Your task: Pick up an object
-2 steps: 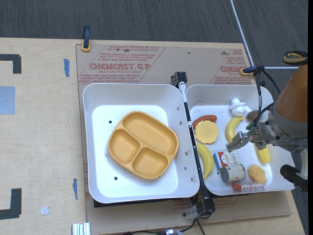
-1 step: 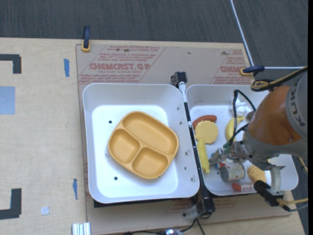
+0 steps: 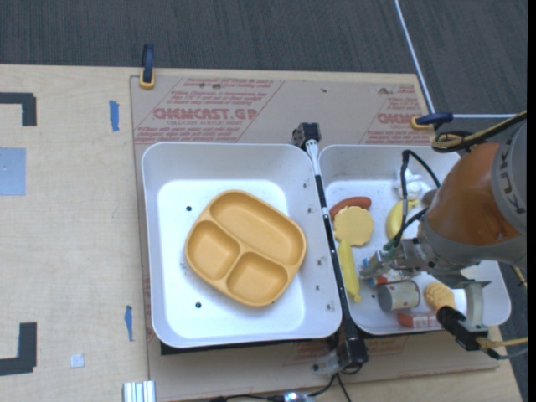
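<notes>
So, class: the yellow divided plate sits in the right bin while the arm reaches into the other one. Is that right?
Not quite. The camera view shows the yellow divided plate in the left bin; the arm reaches into the other one, the right bin, above the toy food.

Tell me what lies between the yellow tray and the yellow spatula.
In the camera view, bare white floor of the left bin, then the two bins' adjoining walls with a black rod along them, separate the tray from the spatula.

a robotics lab: a clamped plywood bench [image 3: 67, 224] with tape marks, two white bins [image 3: 159, 224], loose cables [image 3: 410, 32], grey carpet.
</notes>
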You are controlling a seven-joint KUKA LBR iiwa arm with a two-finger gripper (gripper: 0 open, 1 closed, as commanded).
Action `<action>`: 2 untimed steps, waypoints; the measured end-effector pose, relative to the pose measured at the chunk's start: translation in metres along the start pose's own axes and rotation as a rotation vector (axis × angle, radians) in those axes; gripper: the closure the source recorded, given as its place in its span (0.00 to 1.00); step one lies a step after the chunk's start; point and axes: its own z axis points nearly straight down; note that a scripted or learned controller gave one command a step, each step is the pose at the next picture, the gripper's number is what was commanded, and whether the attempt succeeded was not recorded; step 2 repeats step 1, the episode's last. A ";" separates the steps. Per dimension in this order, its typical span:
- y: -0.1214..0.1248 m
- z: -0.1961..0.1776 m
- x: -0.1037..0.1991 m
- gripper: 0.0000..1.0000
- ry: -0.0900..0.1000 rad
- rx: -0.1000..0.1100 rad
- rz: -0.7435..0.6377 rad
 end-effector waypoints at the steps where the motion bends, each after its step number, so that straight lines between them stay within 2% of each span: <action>1: 0.000 -0.089 0.039 1.00 0.004 0.007 -0.004; 2: 0.000 -0.089 0.039 1.00 0.004 0.007 -0.004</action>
